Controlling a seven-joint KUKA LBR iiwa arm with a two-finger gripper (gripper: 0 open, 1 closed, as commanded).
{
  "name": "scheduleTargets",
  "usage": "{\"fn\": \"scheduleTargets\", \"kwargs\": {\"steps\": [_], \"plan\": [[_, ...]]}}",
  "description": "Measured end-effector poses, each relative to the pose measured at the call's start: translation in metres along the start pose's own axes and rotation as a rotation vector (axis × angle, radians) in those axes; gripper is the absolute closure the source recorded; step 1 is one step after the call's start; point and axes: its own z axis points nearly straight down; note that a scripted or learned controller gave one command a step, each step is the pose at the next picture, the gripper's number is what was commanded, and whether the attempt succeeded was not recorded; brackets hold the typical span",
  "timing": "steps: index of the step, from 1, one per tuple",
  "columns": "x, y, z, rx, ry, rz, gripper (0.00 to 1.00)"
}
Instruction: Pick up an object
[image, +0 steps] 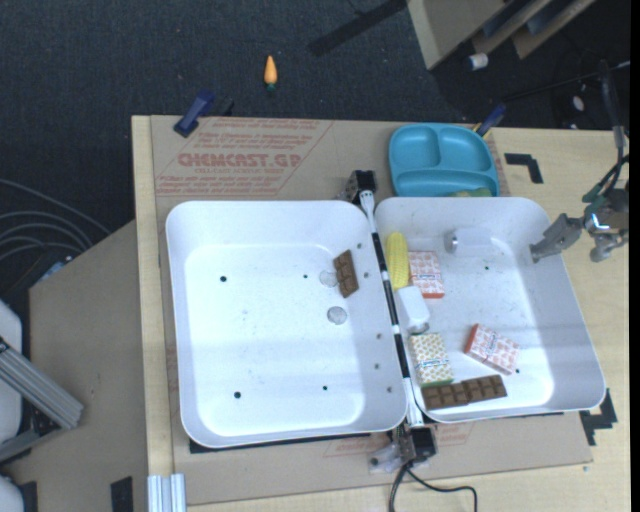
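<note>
The right bin (560, 300) holds a yellow bar (397, 260), a pink-and-white packet (427, 273), a white block (412, 308), a green-patterned packet (432, 357), a red-patterned packet (492, 349), a long brown chocolate bar (463, 392) and a small clear piece (452, 240). In the left bin (200, 300) lie a short brown bar (345, 272) and two small clear discs (337, 316). My gripper (572, 232) hangs over the right bin's far right rim, away from all the objects. Nothing shows between its tips.
A teal divided tray (443, 160) stands behind the right bin. A blue clip (192, 115) rests at the bench's back left edge, and a small orange item (270, 70) lies on the dark floor beyond. Cables run behind the arm at upper right.
</note>
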Motion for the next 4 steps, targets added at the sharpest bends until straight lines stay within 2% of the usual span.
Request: {"fn": "scheduleTargets", "kwargs": {"steps": [1, 2, 3, 4], "plan": [[0.028, -0.070, 0.123, 0.001, 0.000, 0.001, 0.00], [0.073, -0.019, 0.186, -0.001, 0.000, -0.001, 0.00], [0.073, -0.019, 0.176, -0.003, -0.001, 0.000, 1.00], [0.073, -0.019, 0.177, -0.003, -0.001, 0.000, 0.00]]}}
